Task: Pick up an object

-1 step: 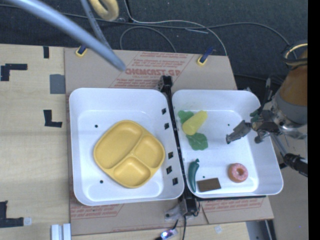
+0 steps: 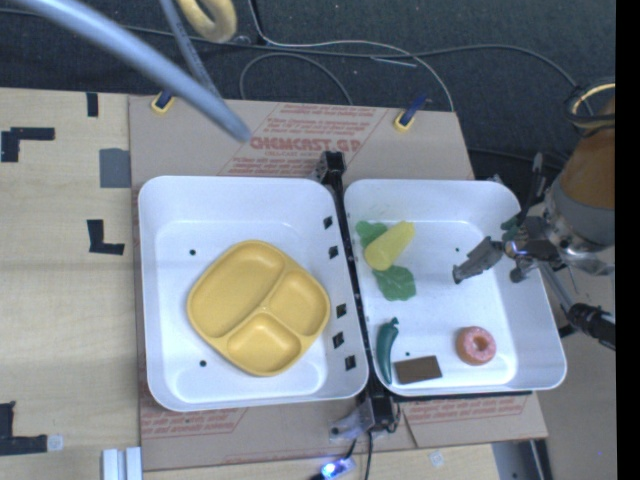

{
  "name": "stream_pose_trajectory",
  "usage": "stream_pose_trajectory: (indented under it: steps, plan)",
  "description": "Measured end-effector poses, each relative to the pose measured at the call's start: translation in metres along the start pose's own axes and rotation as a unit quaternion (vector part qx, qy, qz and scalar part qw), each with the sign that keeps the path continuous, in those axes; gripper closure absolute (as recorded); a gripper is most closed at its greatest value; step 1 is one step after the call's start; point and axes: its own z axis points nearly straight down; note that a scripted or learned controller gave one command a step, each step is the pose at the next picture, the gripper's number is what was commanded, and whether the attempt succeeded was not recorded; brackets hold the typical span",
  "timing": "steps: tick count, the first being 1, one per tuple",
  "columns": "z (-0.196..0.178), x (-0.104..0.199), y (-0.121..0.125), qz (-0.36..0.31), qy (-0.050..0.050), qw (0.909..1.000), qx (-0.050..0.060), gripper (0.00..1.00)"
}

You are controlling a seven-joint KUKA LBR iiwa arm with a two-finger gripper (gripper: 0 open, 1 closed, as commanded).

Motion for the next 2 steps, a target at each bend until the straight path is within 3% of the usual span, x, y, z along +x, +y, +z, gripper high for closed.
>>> stream_pose_trajectory:
  steps: [2]
  plan:
    - [0.107,0.012,-0.01,0.001,0.001,1.0,0.002,0.0]
